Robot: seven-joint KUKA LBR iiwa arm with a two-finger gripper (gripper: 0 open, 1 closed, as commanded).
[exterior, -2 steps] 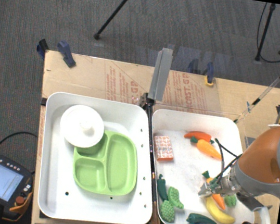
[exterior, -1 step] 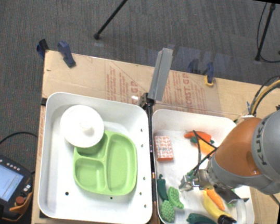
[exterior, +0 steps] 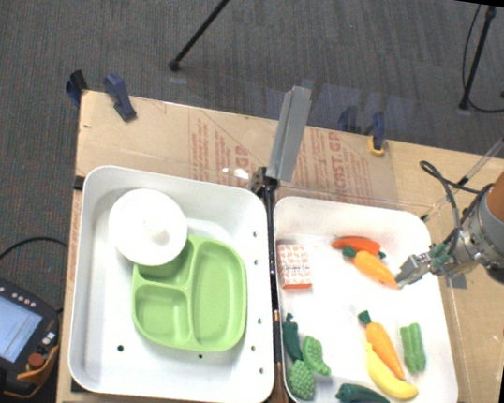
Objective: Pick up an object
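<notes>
Gripper: the grey two-finger gripper [exterior: 409, 271] hangs low over the right shallow white bin [exterior: 344, 218]; whether its fingers are apart or together cannot be told.
At the fingertips: a soft orange carrot-shaped toy [exterior: 374, 266] lies just left of the tips, seemingly touching them, not seen between them.
Just beyond it: a red-orange pepper-like toy [exterior: 356, 244] lies a little further left and behind, touching the orange one.
Below the fingers: a smaller orange toy carrot with a green top [exterior: 379, 337], a ribbed green pod-shaped toy [exterior: 413, 346] just beside it, and a yellow plastic banana [exterior: 388, 373] lie toward the bin's front.
Further left of the fingers: a small red-and-white printed carton [exterior: 294, 265] lies flat near the bin's left wall.
Front corner: a dark green pepper toy [exterior: 361, 394], two knobbly light green toys [exterior: 308, 367] and a dark green slim vegetable toy [exterior: 292, 337] lie well away from the tips.
Farthest from the fingers: in the left shallow white bin [exterior: 84, 331], a light green divided plastic tray [exterior: 202, 297] lies with a round white lidded bowl [exterior: 148, 226] overlapping its back corner.
</notes>
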